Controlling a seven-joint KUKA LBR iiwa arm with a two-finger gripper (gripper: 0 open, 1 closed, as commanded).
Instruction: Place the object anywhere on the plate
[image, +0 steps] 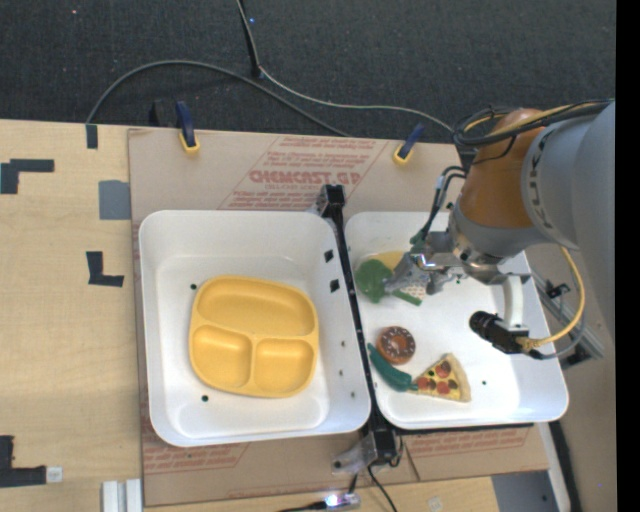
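A yellow plate (255, 333) with three compartments lies in the left bin (160, 250). In the right bin (540, 395), a green toy vegetable (375, 279) rests near the divider between the bins. My gripper (414, 271) is low over the upper part of the right bin. Its tip is at the green vegetable's right side, touching or just above it. The wrist and arm hide part of the bin behind it.
Below the gripper lie a chocolate doughnut (397, 344), a pizza slice (445, 380) and a dark green pod (390, 372). A black cable part (497, 331) hangs off the arm over the bin's right side. The divider ridge (350, 300) separates the bins.
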